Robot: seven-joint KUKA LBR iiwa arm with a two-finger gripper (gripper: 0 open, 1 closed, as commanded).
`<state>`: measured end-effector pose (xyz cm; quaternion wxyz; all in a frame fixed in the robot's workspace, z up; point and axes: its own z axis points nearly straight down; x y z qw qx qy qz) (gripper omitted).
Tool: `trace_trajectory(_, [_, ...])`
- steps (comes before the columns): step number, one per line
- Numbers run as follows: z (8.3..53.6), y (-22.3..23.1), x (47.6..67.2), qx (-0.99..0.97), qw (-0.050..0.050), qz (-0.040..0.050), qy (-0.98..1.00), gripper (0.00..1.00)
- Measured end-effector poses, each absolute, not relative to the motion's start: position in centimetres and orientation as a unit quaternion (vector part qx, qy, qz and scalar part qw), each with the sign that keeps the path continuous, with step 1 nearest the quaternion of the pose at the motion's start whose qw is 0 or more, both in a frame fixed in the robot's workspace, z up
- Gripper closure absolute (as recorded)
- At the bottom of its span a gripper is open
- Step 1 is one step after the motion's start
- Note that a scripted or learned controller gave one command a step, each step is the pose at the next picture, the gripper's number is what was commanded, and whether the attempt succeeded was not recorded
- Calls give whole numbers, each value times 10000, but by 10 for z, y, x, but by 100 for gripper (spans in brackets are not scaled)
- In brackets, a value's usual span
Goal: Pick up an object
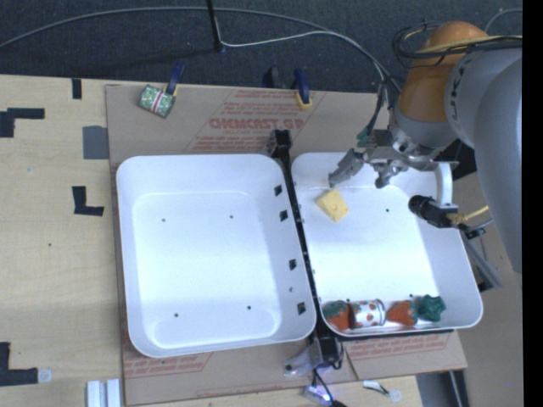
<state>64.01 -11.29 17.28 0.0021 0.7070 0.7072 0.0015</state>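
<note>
With its fingers spread and nothing between them, the gripper (365, 170) hangs near the far edge of the right bin (441, 265), just beside the yellow block (333, 205) — best to centre over it, then descend straight before closing.

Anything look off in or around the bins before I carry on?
One thing: a small green-patterned block lies on the cardboard beyond the left bin, outside both bins. In the right bin, the yellow block sits alone near the gripper, while the other toys crowd the near wall. Nothing looks spilled or damaged.
</note>
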Motion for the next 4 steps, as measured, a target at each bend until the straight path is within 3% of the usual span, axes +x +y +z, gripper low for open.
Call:
trace_trajectory(1, [82,-95,614,7068,-14,-14,7074,0])
trace_trajectory(2, [192,-105,617,7071,34,26,7071,0])
trace_trajectory(3, [122,-95,606,7068,-23,-20,7074,0])
trace_trajectory(4, [187,-153,631,7081,25,9,7061,0])
